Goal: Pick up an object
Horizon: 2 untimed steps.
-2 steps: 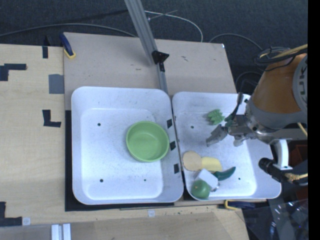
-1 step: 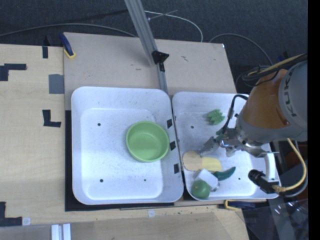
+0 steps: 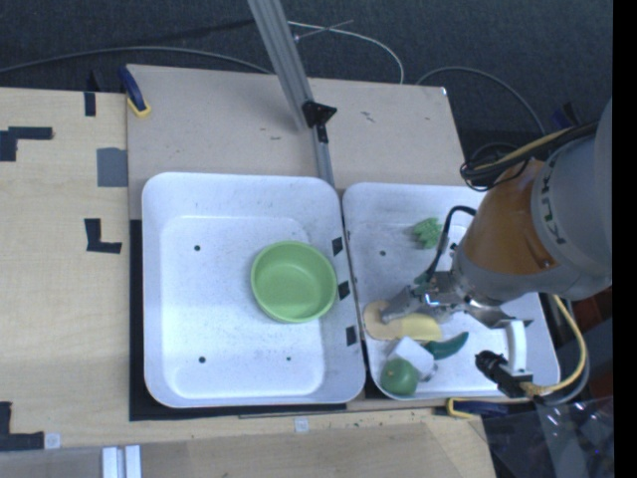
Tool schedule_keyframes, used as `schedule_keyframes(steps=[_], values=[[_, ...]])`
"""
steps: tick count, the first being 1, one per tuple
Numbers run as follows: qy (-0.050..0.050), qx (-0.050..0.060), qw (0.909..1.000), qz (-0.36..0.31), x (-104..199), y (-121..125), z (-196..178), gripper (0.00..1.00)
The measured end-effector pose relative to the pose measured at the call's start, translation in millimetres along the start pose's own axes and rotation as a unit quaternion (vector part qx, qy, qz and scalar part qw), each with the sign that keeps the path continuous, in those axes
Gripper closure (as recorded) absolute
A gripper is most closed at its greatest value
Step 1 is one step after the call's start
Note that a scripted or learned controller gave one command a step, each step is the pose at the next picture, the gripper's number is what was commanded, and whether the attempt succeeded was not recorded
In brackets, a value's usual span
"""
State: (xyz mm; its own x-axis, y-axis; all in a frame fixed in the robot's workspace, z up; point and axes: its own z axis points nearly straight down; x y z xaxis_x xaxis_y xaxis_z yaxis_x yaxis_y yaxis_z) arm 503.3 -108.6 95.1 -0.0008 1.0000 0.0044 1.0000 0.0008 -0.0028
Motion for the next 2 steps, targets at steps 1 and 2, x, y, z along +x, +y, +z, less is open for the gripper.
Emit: schedule_keyframes(steps=[1,2], values=[[-0.001,-0.002,1.0,-0.001,0.5,1.0,-11.9,1.0],[-0.002,-0.002,1.0,0.0,0.5,-8.2,-60.5,1.0]])
